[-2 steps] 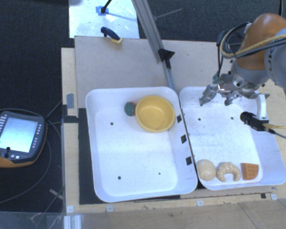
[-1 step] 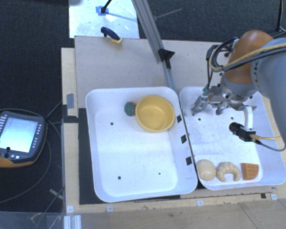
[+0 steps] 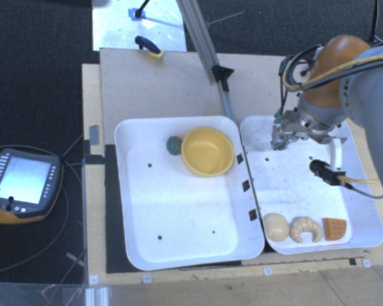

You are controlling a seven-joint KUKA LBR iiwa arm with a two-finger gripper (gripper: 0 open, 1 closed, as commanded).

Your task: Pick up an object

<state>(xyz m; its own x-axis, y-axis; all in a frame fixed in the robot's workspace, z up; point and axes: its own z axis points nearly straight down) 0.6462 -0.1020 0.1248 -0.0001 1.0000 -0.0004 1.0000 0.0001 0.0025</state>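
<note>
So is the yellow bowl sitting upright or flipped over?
Upright. The yellow bowl in the left bin shows its open rim and hollow inside facing up, with a small dark green object beside its left edge.

Grey arm (image 3: 370, 88) with orange band (image 3: 335, 59), black and yellow cables, metallic tool (image 3: 282, 136).

Tan bench (image 3: 159, 85): two white bins side by side, left bin (image 3: 179, 234), right bin (image 3: 364, 231).
</note>
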